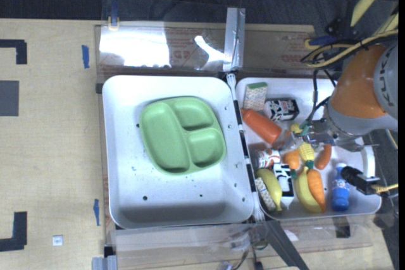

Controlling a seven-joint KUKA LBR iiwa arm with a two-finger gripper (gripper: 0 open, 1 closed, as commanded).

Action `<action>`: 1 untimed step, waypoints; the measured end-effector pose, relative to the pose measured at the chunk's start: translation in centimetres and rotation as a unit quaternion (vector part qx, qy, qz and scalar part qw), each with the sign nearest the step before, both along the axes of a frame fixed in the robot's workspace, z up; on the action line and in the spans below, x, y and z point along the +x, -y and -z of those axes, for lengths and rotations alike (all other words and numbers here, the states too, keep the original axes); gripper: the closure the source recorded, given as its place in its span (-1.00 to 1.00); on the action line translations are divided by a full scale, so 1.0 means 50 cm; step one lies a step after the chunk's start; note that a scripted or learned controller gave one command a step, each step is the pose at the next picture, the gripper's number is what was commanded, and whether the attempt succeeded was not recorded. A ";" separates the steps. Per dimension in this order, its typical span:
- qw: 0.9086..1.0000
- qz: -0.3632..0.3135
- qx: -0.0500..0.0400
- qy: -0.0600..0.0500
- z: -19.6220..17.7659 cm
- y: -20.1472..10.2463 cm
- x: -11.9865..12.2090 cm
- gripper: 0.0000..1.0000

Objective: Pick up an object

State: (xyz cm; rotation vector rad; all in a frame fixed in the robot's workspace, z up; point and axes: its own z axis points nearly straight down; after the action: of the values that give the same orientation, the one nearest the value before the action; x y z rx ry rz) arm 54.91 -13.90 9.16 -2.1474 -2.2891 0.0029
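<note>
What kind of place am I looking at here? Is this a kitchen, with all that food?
More likely a robotics lab or test bench than a kitchen. The food looks like toys heaped in the right bin, a green divided plate sits in the left bin, and a robot arm reaches in, with cables on the floor.

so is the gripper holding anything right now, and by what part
It cannot be told. The gripper sits low in the right bin, among the toy food by the corn cob, but no object shows between its fingers.

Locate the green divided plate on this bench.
In the camera view, the green divided plate lies in the middle of the left white bin, apart from the toy food in the right bin.
</note>
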 end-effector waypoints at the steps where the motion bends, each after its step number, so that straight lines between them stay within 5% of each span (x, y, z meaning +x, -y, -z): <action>1: 1.000 0.001 0.000 -0.001 -0.012 0.002 0.000 1.00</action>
State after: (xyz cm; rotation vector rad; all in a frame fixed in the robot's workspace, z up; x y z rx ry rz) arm 54.92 -14.00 9.76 -2.1487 -2.2858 0.0058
